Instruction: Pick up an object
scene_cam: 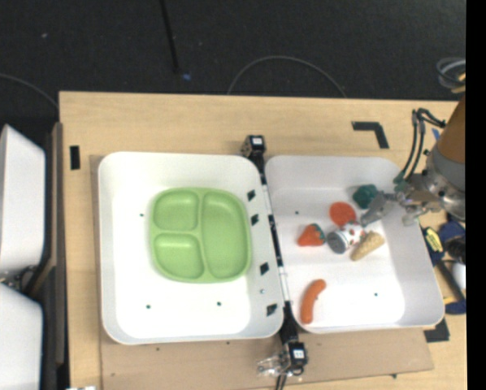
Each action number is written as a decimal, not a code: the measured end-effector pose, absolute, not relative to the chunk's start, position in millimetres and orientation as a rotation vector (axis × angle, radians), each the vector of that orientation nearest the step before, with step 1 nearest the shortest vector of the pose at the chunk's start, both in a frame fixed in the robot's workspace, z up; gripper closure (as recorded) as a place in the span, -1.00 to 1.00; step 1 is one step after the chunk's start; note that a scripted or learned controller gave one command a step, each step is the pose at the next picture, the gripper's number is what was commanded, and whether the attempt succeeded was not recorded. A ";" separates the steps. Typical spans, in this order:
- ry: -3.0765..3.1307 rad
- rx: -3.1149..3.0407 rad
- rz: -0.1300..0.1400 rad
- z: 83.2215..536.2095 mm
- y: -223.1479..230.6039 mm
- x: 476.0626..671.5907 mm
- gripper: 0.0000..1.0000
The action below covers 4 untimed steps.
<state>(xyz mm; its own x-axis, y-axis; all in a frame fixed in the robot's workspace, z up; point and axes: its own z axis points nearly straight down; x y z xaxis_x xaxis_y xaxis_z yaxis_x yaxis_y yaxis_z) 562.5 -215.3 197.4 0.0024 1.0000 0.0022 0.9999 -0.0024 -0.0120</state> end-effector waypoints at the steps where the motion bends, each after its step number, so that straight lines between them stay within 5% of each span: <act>1: -2.224 -2.221 0.000 205.4 -214.8 565.8 -1.00; 4: -2.236 -2.239 -0.015 128.7 -217.0 567.9 -1.00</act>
<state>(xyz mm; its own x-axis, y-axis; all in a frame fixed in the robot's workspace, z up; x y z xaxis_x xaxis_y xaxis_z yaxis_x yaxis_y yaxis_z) 567.9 -217.0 128.7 0.0011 1.0000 -0.0092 0.9997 -0.0009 0.0228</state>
